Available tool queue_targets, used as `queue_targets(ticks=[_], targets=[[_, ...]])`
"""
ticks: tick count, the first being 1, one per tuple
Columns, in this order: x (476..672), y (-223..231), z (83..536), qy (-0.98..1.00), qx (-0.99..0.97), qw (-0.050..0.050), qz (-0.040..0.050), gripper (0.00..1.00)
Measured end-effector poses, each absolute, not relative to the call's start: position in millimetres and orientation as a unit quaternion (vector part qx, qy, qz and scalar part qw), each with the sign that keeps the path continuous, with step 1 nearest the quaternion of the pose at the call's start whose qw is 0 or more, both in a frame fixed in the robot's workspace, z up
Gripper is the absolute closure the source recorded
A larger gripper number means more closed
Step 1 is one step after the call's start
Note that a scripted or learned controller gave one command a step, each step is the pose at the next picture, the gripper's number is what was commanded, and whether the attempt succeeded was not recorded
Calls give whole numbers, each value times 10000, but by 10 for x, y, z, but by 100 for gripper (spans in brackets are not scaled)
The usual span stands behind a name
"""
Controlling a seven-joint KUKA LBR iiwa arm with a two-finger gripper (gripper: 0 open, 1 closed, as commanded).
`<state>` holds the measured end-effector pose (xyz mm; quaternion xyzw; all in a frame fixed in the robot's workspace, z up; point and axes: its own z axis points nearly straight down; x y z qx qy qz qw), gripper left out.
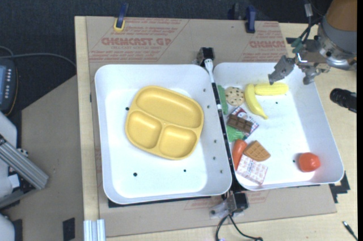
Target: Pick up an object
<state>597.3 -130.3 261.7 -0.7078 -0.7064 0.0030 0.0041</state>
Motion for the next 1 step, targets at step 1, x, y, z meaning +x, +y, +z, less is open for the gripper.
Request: queue_targets(ticks=[1], targets=[[5993, -1301, 2677, -7072, -7070, -5, -3, 0]])
